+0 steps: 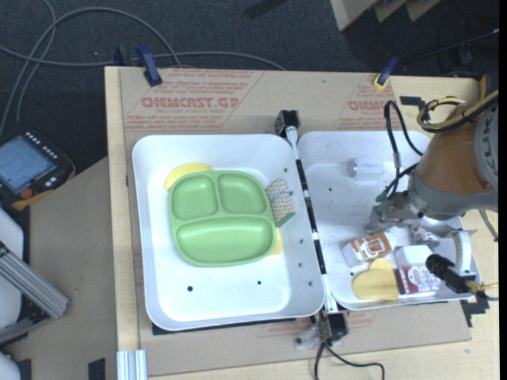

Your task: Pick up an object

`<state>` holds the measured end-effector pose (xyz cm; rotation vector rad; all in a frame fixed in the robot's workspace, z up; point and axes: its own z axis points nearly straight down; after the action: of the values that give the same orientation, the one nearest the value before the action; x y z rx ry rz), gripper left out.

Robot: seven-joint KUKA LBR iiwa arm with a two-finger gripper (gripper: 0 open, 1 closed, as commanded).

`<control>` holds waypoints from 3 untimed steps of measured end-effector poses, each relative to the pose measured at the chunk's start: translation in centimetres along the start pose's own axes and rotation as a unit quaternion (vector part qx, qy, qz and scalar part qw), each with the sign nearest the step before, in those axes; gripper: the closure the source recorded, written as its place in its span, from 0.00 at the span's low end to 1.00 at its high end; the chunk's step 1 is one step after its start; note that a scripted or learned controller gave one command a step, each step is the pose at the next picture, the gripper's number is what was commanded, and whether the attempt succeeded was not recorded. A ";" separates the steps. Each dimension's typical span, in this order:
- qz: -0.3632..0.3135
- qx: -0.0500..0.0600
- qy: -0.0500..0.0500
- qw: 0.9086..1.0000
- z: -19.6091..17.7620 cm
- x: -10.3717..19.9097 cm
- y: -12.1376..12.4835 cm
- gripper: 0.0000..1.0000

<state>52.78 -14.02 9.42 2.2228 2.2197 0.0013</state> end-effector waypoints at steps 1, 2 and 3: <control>0.000 -0.001 -0.001 1.000 -10.9 -0.4 -4.0 1.00; -0.001 0.000 -0.001 1.000 -7.4 -0.5 3.4 1.00; -0.001 0.000 0.000 1.000 -7.4 -0.5 3.4 0.00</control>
<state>56.21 -14.57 16.83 2.2194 2.2214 0.0010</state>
